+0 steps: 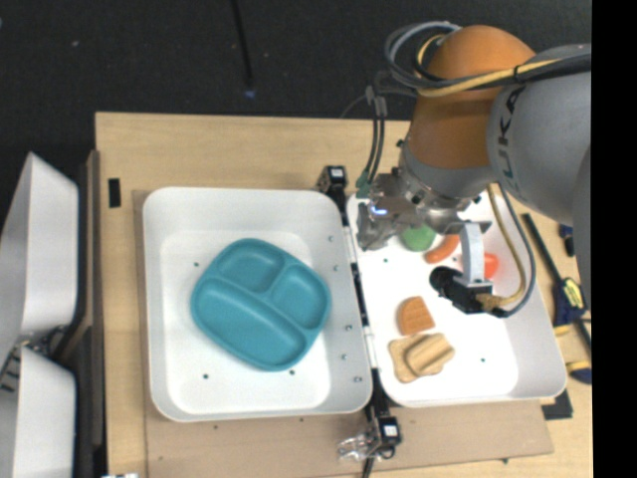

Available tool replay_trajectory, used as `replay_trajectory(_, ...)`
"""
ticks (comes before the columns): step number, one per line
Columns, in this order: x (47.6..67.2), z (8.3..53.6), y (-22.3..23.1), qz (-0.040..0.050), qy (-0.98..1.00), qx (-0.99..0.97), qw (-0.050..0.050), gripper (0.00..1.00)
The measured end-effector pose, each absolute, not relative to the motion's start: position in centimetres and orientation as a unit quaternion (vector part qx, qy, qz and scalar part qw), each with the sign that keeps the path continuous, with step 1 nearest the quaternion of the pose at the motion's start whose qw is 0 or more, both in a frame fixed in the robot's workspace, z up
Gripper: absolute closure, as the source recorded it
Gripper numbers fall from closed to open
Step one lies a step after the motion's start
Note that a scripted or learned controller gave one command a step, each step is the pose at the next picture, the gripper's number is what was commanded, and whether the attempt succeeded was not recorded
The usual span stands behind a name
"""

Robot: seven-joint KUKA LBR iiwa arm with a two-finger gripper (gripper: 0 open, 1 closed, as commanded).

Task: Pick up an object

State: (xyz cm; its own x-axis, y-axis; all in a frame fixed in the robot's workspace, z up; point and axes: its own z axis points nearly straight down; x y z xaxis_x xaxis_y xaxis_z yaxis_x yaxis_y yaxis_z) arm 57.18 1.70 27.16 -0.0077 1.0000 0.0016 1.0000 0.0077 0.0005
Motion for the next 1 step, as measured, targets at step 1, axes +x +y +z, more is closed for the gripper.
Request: replay_trajectory(1, 55.53, 25.21, 6.51, 0.0004, -0.709, -0.705, 0.0, 1.0)
